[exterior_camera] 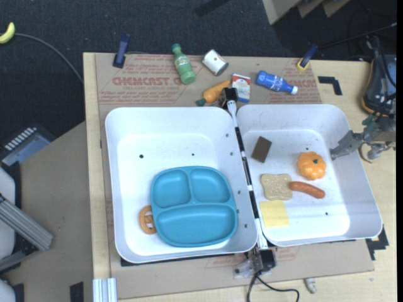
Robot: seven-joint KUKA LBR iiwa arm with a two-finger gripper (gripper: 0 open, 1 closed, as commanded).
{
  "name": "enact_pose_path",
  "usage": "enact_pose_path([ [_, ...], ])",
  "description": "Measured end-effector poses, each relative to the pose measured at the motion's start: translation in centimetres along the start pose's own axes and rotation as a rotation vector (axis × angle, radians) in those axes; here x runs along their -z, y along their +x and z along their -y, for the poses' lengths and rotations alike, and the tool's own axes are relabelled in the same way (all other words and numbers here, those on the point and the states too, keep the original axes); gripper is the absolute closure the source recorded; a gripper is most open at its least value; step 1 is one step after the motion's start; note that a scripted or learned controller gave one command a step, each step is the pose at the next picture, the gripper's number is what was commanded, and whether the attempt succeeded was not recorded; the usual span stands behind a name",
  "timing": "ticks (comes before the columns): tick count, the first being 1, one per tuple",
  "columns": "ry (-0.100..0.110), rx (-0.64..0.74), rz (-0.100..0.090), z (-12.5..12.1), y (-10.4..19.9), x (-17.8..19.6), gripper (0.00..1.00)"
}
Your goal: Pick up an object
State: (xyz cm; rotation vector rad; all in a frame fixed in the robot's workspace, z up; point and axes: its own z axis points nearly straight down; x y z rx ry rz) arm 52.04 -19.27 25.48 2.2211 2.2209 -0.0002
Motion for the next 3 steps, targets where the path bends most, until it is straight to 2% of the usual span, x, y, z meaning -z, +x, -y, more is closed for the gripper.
enact_pose_path([
  [1, -0.001, 0.0, 0.0, -1.7, 0.3, -17.0, 0.0],
  [2, -0.001, 0.002, 0.0, -6.2, 4.0, -17.0, 0.0],
  [3, -0.003, 0.001, 0.001, -6.2, 4.0, -16.0, 1.0],
])
